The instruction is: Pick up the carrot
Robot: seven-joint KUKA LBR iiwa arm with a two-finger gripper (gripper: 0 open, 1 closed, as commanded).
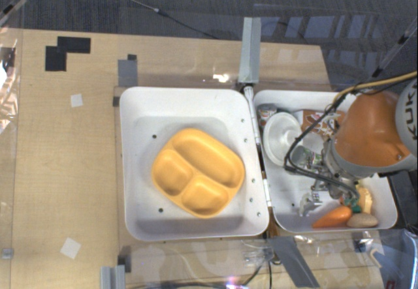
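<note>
Carrot position: the carrot point(333, 216) lies on the floor of the right bin point(281, 216), near its front edge toward the front-right corner, orange body flat, green top pointing at the right wall.
Carrot neighbours: a pale rounded item point(362, 220) touches or sits just beside its green end; a pale yellowish piece point(366, 201) stands just behind that.
Gripper: the gripper point(320, 196) hangs over the right bin just behind the carrot; wrist and cables hide the tips, so cannot tell whether it is spread or closed, and nothing reads as held.
Why so placed (judgement): arm poised above the crowded front-right corner, consistent with an approach on the carrot; pick not yet done.
Left bin: the left bin point(137, 151) carries one yellow divided plate point(198, 171), three compartments, near centre.
Right bin, rear: one white bowl point(282, 134) toward the rear-left corner; small cup-like item point(266, 112) behind it, unclear.
Counts: bins 2; carrot 1; plate 1; bowl 1; arm 1.
Risk (judgement): neighbours crowd the green end; the bin wall limits finger room.
</note>
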